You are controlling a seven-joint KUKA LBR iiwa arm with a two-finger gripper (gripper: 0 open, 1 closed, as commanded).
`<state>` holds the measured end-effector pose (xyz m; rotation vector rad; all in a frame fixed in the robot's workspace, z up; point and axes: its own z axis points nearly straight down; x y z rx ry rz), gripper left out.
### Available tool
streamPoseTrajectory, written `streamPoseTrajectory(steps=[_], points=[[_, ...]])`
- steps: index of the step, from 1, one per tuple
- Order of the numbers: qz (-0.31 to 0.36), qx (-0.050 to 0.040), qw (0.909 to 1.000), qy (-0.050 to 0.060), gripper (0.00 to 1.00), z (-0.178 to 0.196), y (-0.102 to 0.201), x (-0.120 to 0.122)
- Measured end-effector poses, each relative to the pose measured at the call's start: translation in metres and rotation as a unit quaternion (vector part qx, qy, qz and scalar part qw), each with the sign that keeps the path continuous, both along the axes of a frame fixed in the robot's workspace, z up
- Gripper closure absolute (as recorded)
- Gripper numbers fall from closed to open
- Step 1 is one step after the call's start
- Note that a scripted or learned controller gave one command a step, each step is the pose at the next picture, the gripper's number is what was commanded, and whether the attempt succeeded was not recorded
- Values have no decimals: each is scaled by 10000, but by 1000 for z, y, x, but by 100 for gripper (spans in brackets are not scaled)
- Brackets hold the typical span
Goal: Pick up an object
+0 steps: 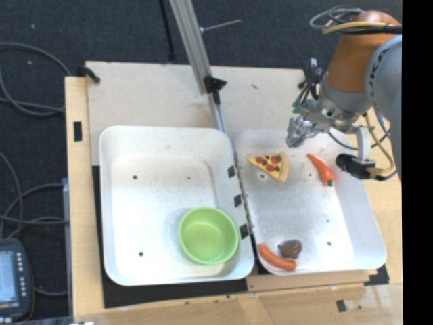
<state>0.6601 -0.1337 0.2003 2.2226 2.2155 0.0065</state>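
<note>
We have the gripper (295, 138) poised at the top edge of the right bin (352, 229), near its far rim, and from this slant we cannot tell its state or see anything held in it. The nearest candidate is the toy pizza slice (270, 166), lying flat just below and slightly left of the gripper, apart from it. A toy red chili pepper (321, 168) lies to the right of the slice, and at the bin's near edge a toy hot dog sausage (277, 258) rests touching a small dark brown lump (291, 248). The left bin (122, 181) holds a green bowl (208, 234).

We judge the step in hand to be the approach. To do it well, we should centre over one object before descending. The slice is flat and wide, so we would span its narrower dimension and go low enough to catch its edges. The pepper, slim and isolated, may prove the easier grasp; the sausage risks a double contact with the lump.
</note>
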Motion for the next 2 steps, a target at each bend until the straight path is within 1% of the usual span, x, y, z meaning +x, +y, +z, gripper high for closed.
streamPoseTrajectory(steps=[1,2], points=[[30,-8,10000,-19,100,65,2,0],[36,1,10000,10,100,75,1,1]])
